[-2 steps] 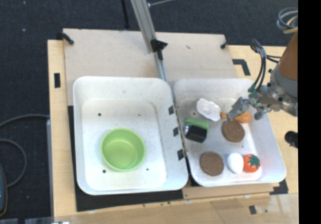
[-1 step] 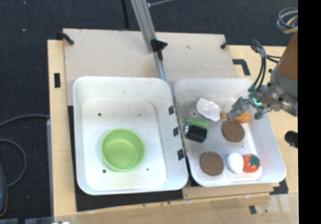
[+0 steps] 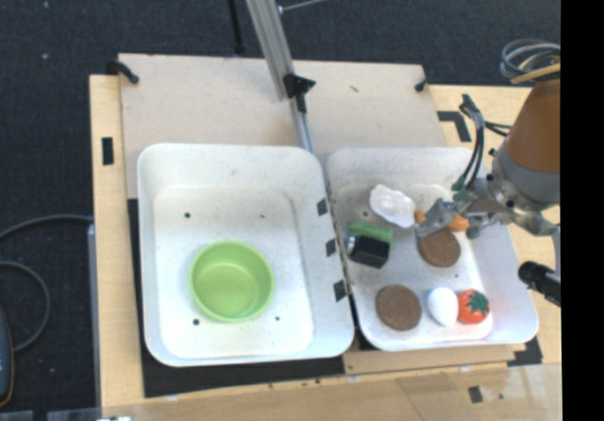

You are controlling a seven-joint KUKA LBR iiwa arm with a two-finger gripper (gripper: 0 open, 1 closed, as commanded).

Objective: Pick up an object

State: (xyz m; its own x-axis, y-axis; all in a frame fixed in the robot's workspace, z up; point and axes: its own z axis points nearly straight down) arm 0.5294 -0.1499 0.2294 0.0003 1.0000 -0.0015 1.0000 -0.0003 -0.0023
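- Two flat brown round discs lie in my right white bin (image 3: pixel 500 270); nearer disc (image 3: pixel 439 248) looks stiff, light, best pinched across its rim.
- My gripper (image 3: pixel 444 218) hovers above it; whether it's clenched, I cannot tell.

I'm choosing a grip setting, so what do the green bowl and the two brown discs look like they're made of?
The green bowl looks like smooth moulded plastic: uniform lime colour, soft sheen on its rim. The brown discs look matte and slightly rough, perhaps cork or a toy cookie; the view leaves that open.
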